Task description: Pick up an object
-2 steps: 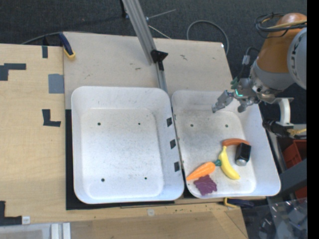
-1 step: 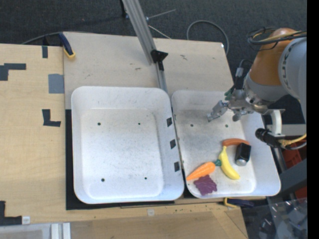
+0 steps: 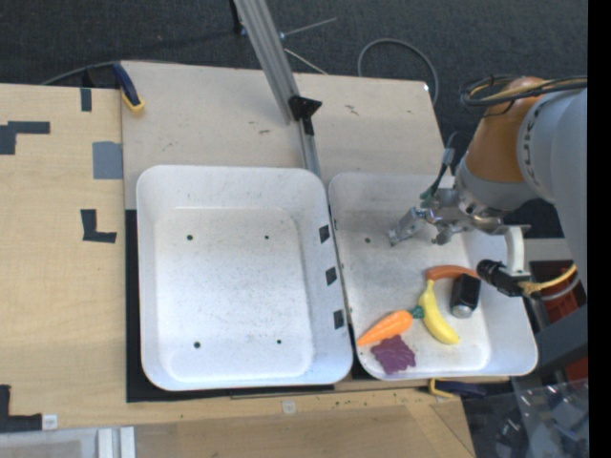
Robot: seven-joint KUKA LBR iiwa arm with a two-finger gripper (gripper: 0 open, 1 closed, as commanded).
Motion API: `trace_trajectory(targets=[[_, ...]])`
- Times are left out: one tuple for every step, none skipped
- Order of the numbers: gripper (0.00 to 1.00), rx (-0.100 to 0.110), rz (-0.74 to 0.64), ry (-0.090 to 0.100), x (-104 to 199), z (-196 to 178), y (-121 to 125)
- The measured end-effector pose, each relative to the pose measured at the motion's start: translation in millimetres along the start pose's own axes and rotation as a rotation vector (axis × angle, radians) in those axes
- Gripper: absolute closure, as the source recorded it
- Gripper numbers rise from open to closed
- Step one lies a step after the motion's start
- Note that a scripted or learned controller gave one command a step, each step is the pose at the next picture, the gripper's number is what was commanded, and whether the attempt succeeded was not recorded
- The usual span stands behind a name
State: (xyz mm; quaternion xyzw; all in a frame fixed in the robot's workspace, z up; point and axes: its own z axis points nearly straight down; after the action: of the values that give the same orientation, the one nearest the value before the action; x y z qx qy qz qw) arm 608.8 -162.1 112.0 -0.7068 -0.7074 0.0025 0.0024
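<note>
Purple grapes (image 3: 393, 354) lay beside the carrot (image 3: 385, 326), its tip pointing left; my hand (image 3: 418, 225) hovered open above.

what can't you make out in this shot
- Gripper, camera view: too small and blurred to read its state.
- Dark cylinder: too small to identify.
- Orange-red item: partly behind the dark cylinder.
- Purple item: shape too blurred to name.
</note>
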Motion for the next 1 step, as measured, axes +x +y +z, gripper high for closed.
trace_trajectory(targets=[[0.0, -0.004, -0.001, -0.001, 0.7, 24.8, -0.3]])
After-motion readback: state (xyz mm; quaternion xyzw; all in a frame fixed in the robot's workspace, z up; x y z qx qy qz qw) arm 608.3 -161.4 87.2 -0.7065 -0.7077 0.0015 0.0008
